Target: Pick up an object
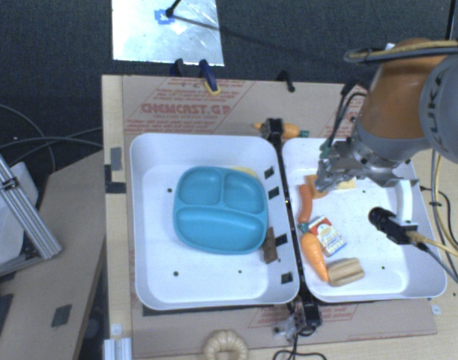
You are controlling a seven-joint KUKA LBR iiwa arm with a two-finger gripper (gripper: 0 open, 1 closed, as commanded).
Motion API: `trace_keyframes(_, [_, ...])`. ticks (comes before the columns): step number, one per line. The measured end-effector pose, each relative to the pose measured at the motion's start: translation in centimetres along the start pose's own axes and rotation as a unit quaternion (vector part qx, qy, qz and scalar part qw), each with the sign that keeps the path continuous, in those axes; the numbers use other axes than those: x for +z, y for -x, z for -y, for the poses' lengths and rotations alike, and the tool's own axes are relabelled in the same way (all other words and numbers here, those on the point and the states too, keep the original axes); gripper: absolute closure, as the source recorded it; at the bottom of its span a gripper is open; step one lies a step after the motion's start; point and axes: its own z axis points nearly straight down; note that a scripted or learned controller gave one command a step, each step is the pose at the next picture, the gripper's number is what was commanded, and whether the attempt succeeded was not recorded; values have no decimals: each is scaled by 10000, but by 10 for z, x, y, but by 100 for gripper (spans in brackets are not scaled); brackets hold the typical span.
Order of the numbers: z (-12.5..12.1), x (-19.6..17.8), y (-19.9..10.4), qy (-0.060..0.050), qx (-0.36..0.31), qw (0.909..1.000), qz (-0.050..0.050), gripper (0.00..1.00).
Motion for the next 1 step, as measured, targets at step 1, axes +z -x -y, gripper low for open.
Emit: trace_keyframes(1, [29,9,-29,-9,6,10000,3,100])
